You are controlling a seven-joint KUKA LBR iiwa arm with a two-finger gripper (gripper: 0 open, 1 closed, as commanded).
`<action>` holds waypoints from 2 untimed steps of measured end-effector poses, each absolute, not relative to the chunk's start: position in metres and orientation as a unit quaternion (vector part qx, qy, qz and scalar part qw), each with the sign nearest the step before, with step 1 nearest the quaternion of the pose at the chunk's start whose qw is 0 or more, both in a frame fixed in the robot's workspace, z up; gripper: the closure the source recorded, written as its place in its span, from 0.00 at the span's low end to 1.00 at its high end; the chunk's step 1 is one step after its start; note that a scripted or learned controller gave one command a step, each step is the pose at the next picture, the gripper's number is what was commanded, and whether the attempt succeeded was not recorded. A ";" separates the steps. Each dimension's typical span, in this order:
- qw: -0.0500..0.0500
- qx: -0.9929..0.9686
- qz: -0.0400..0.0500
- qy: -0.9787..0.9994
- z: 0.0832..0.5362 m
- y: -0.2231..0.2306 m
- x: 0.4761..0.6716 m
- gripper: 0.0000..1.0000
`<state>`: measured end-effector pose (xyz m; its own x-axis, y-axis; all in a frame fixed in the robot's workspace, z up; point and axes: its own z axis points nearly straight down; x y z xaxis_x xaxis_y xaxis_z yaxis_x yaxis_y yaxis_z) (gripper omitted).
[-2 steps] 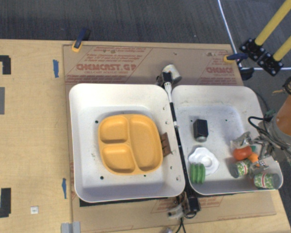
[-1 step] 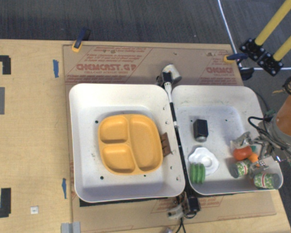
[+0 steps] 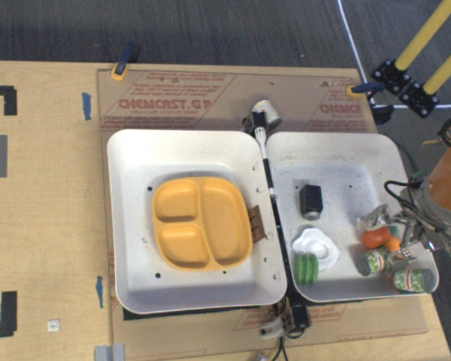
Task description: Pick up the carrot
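Hovering tool (image 3: 391,228) over small orange plastic toy carrot (image 3: 378,238) beside green-labelled can (image 3: 375,262) | tool state: cannot tell | carrot likely light, stiff, slick; grip mid-body.

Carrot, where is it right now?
The carrot lies in the right bin, near its right edge, beside the gripper and just above two small green cans.
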<state>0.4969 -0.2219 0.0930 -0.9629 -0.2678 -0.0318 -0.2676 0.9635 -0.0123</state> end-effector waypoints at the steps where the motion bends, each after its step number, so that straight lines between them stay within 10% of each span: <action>1: 0.017 -0.135 -0.004 0.991 0.093 -0.222 0.497 0.00; 2: 0.017 -0.135 -0.004 0.991 0.093 -0.222 0.497 0.00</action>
